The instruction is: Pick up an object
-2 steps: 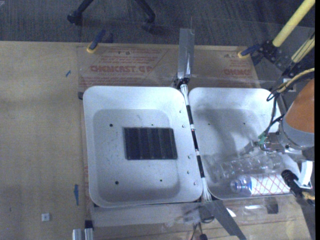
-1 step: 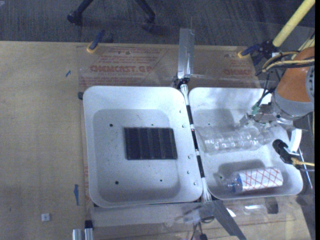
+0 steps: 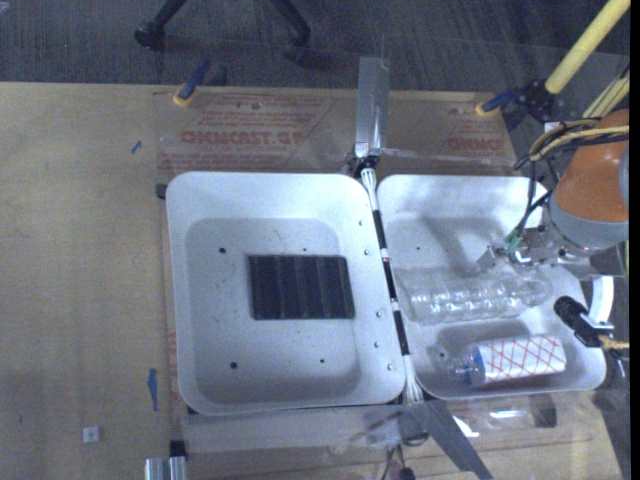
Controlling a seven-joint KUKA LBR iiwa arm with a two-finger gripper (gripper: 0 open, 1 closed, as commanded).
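Observation:
A clear plastic bottle lies on its side across the middle of the right bin. In front of it lies a second bottle with a red-and-white lattice label and a blue cap pointing left. A dark ribbed rectangular slab lies flat in the centre of the left bin. My gripper hangs low over the right bin, just above the clear bottle's right end. Nothing shows between it and the bottle.
The two bins meet at a narrow ridge. A metal upright stands behind that ridge. Clamps hold a clear sheet at the back of the bench. The arm's orange band overhangs the right bin's far edge.

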